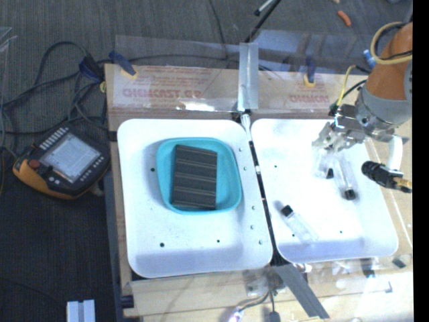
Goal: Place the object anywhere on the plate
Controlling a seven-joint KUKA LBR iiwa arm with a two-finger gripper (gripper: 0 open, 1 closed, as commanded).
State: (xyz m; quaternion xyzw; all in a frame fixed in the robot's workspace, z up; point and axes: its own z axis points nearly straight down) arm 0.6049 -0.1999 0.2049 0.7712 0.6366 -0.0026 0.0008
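Seen from above at a slant, a bench (120,106) carries two shallow white bins side by side. The left bin (137,240) holds a blue plate (231,180) with a dark ribbed rectangular block (194,176) lying flat on it. In the right bin (375,237) lies the object (297,222), a small clear tube with a black cap at its upper-left end, resting on the bin floor near the dividing wall, slanting down to the right, well apart from the plate. It looks light, rigid, smooth and probably slippery, and being round it may roll; the likeliest place to grip is across the middle of its clear body, squarely to its long axis. The grey arm (389,79) reaches in from the right, and the tool (338,180) hangs over the far side of the right bin with its pale fingers (348,183) spread a little and nothing between them, apart from the tube. A handheld controller (64,159) sits left of the bench.
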